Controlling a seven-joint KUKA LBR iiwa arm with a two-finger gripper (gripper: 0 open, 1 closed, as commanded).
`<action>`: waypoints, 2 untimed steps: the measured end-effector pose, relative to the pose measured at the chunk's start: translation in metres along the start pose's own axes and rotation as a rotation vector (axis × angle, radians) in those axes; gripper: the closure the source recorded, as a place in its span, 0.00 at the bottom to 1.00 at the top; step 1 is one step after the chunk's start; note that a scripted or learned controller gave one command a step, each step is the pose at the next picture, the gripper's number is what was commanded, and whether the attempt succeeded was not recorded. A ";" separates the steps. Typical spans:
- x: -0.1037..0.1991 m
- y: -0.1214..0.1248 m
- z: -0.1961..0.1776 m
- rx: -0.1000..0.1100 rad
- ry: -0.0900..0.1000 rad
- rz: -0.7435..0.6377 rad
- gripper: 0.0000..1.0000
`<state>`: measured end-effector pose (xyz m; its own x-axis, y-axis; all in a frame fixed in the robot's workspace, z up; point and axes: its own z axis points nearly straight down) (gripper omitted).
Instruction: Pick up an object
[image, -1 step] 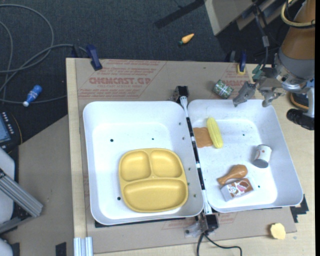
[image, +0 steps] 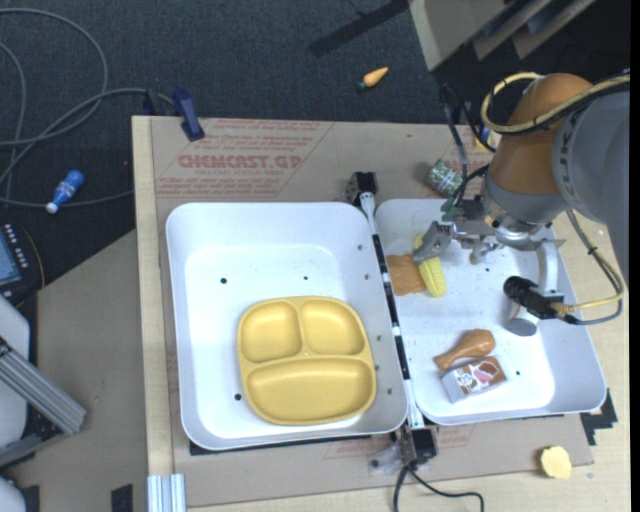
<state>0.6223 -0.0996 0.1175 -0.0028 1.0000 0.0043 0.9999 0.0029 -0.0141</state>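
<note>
Camera view shows my gripper (image: 434, 243) hovering just above the corn cob (image: 433, 276), fingers spread and holding nothing; I judge descent and closing come next.

The bench (image: 150, 250) is covered by a brown board printed with red lettering. Two shallow white bins are set on it side by side, the left bin (image: 190, 300) touching the right bin (image: 570, 375) along a black seam. A blue clamp (image: 187, 113) is fixed at the far left corner. A small printed can (image: 445, 178) is seen beyond the right bin, and a yellow lump (image: 555, 461) lies near the front right corner.
</note>
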 end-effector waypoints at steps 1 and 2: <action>0.007 -0.008 0.035 -0.010 -0.003 0.004 0.00; 0.007 -0.007 0.022 -0.017 -0.004 0.004 1.00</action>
